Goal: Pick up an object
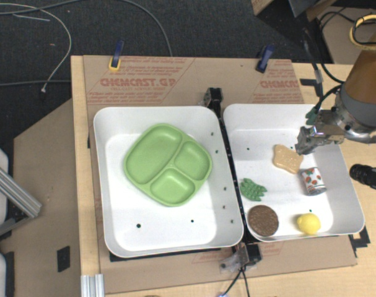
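The right bin holds a tan cracker-like piece, a small red-and-white can, a green leafy toy, a brown round disc and a yellow lemon. My gripper hangs over the right bin's upper right part, just right of and above the tan piece. I see nothing between its fingers. The left bin holds a green divided plate.
The bins sit on a cardboard-covered bench with blue clamps at the back edge. A black divider runs between the bins. Cables lie on the dark floor behind. The grey arm enters from the right.
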`<state>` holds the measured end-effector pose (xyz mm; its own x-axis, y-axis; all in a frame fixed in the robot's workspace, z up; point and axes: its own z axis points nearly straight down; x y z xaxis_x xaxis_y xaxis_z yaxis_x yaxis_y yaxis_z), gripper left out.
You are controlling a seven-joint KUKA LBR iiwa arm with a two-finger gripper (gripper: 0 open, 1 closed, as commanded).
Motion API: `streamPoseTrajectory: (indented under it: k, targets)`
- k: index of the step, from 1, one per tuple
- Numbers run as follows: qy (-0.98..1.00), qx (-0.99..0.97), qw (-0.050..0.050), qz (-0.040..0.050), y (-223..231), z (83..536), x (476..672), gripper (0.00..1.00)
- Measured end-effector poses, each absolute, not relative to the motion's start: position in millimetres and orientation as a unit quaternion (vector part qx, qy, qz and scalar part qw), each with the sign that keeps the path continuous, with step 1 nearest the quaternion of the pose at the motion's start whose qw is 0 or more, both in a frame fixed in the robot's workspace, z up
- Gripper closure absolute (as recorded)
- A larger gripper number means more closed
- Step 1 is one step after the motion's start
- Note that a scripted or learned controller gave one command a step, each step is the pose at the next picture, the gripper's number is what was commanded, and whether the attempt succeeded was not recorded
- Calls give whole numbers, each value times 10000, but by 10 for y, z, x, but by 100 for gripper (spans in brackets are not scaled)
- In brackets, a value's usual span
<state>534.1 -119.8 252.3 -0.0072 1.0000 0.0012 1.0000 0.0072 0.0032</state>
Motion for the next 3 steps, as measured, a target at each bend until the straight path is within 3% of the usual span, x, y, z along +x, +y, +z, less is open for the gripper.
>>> streamPoseTrajectory:
  k: [3]
  targets:
    - [7092, 7050, -6, 9, 440, 2200, 5780, 100]
